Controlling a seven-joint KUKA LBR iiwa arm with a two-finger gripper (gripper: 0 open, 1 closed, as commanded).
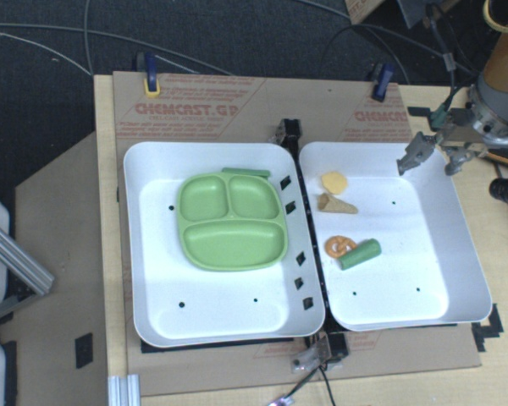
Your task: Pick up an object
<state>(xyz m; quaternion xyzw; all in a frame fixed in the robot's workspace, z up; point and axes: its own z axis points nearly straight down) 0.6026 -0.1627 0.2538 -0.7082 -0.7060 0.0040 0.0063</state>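
Observation:
My gripper (pixel 433 159) hangs over the far right corner of the right bin (pixel 432 227), its two fingers spread apart with nothing between them. Well to its left in that bin lie a yellow round piece (pixel 334 182), a tan wedge (pixel 337 204), an orange pretzel (pixel 339 245) and a green cylinder (pixel 360 254). The pretzel and the cylinder touch each other. All four objects rest on the bin floor, apart from the gripper.
A green divided plate (pixel 231 222) lies in the left bin (pixel 212 311), with a thin green strip (pixel 245 172) at its far edge. A black divider (pixel 300 227) separates the bins. Clamps (pixel 151 76) hold the board at the back.

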